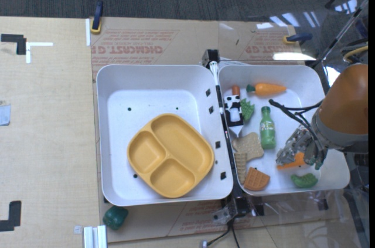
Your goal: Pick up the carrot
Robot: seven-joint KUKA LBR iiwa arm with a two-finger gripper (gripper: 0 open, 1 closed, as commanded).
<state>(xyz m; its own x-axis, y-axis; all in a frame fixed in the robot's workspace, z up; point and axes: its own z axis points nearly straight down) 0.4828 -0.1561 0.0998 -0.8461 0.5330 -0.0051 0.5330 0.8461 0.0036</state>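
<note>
One carrot, one gripper, two bins.
The carrot [267, 88] lies in the right bin [314, 78], beyond the single green bottle [268, 128], near the far wall. The gripper [299, 152] hangs right of the bottle, over a small orange piece [290, 165]; whether it is apart or together cannot be told. One yellow plate [170, 154] sits in the left bin [117, 94].

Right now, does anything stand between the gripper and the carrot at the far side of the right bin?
Nothing visible does. The gripper is low near the bin's right wall; the carrot lies at the far wall, and the green bottle stands left of that path.
</note>
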